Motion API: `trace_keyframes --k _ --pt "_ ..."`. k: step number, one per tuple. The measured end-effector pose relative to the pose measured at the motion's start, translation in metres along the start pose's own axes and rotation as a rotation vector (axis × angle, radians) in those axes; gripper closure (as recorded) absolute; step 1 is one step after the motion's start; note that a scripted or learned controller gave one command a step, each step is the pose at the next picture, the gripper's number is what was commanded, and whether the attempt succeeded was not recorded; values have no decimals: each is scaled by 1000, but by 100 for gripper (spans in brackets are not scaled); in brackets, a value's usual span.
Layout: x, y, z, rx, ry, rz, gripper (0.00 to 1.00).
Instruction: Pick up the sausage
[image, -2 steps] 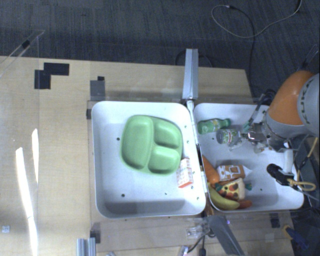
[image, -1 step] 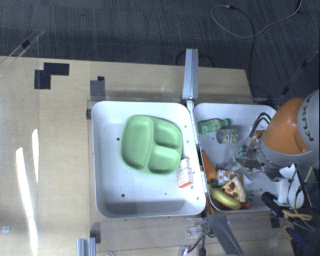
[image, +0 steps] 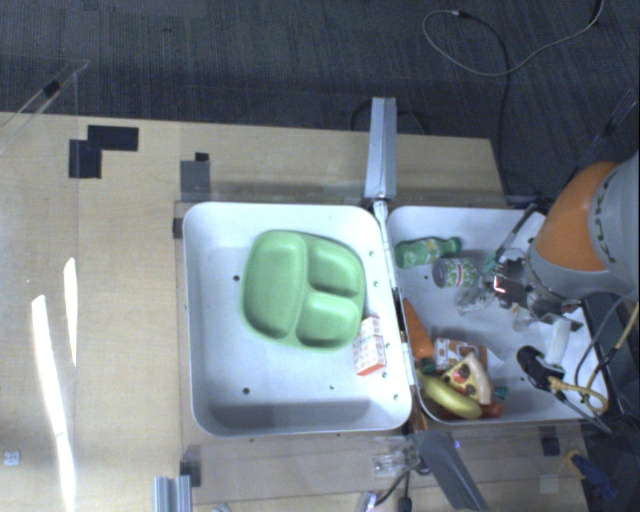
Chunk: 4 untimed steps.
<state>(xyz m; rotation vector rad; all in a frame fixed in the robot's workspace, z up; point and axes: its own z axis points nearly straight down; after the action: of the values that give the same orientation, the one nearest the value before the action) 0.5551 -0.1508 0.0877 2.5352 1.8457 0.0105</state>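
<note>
The sausage (image: 420, 337) is lying in the right bin (image: 560, 405) against its left wall, a slim orange-brown length running toward the banana (image: 448, 397) and pizza slice (image: 468, 376). The pincer (image: 505, 285) is hovering over the bin's middle beside a bottle (image: 458, 272), well apart from the sausage; whether it is spread or pressed together is unclear.

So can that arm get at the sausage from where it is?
Probably yes: the sausage lies uncovered by the right bin's left wall, bare floor between it and the gripper. The wall may crowd the grab.
</note>
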Motion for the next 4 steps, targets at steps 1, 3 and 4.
trace_keyframes --k 1,3,4 --pt "-28 34 1 1 -1 -82 0" --pt "-16 -49 -1 -4 0 -109 0" --pt "-6 54 2 2 -2 32 0"
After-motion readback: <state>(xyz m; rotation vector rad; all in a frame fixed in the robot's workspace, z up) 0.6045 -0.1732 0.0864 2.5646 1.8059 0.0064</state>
